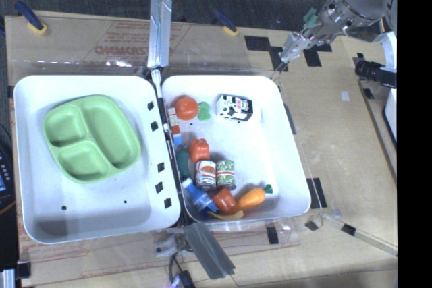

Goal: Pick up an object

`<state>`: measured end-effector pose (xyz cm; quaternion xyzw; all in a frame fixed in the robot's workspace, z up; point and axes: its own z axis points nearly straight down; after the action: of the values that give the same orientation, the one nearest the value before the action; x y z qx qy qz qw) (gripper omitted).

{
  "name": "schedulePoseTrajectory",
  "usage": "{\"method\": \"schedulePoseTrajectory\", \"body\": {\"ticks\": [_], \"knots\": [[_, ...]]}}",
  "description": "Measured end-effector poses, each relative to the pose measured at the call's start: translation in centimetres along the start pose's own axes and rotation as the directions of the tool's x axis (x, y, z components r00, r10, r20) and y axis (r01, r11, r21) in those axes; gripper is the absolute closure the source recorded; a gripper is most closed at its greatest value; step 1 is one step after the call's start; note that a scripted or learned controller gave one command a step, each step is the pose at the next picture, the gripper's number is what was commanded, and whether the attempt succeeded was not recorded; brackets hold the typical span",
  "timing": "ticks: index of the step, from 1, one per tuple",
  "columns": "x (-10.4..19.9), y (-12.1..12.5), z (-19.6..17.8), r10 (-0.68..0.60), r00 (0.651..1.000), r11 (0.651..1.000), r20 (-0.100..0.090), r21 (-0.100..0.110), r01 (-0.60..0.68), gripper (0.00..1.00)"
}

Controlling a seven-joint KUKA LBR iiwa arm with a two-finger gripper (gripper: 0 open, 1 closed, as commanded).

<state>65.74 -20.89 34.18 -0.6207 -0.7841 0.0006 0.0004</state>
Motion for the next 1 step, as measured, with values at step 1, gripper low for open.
{"method": "schedulePoseTrajectory", "body": {"ticks": [1], "knots": [[0.10, 0.12, -1.15, -0.006, 1.000, 1.000, 0.002, -0.001, 0.006, 1.00]]}}
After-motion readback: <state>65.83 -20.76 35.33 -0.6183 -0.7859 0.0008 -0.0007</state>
